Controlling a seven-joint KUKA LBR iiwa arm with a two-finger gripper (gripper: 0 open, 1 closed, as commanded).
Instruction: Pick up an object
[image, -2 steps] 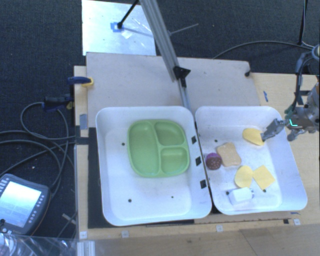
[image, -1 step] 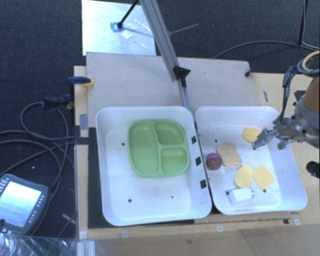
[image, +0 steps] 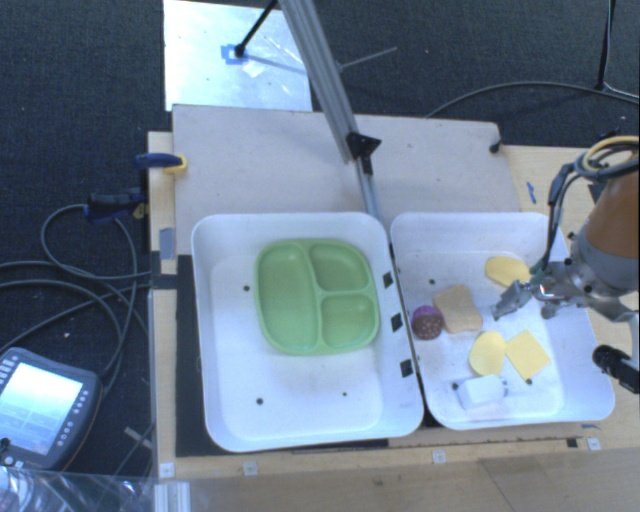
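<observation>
You have two white bins side by side on the bench. The left bin (image: 230, 400) carries a green divided plate (image: 317, 296), lying flat in its upper middle. The right bin (image: 440, 235) carries the loose objects: a yellow piece (image: 506, 270) near its upper right, a tan toast-like slice (image: 460, 308) at its centre, a dark red round item (image: 427, 322) against its left wall, a round yellow piece (image: 488, 352) and a square yellow slice (image: 527, 354) toward its lower right, and a white block (image: 483, 390) near its front edge. The gripper (image: 512, 299) hangs over the right bin, between the upper yellow piece and the toast slice. Its fingers stand apart, with nothing between them.
</observation>
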